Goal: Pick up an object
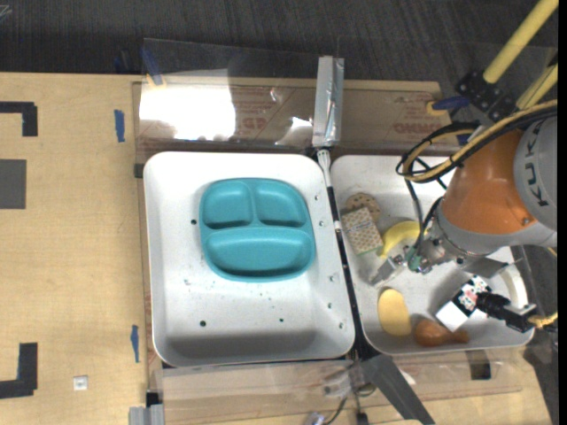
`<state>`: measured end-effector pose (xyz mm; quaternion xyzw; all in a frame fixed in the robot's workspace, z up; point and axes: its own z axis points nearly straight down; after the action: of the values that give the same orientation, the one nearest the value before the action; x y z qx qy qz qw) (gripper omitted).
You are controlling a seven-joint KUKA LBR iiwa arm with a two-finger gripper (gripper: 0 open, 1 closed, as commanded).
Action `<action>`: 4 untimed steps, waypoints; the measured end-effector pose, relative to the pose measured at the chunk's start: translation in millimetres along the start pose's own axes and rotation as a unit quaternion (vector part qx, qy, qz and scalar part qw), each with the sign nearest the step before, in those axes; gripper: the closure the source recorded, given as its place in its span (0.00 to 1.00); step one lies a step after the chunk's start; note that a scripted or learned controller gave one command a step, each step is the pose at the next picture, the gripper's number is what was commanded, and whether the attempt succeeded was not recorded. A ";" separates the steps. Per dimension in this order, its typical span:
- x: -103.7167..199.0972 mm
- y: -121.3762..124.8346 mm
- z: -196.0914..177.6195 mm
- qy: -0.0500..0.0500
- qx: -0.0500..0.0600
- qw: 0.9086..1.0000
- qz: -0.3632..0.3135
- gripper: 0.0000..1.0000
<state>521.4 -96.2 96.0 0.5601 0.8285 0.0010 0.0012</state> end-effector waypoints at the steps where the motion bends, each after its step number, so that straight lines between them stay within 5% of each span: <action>1: -34.5 62.6 8.7 -0.001 -0.002 0.997 0.075 0.00; 2: -56.1 99.6 -45.1 0.007 0.016 0.994 0.104 0.00; 3: -52.8 73.1 9.1 0.000 0.000 0.994 0.112 0.00; 4: -53.7 75.4 -3.6 -0.003 -0.004 0.994 0.112 1.00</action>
<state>611.3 -117.8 99.9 0.6490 0.7607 0.0029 0.0054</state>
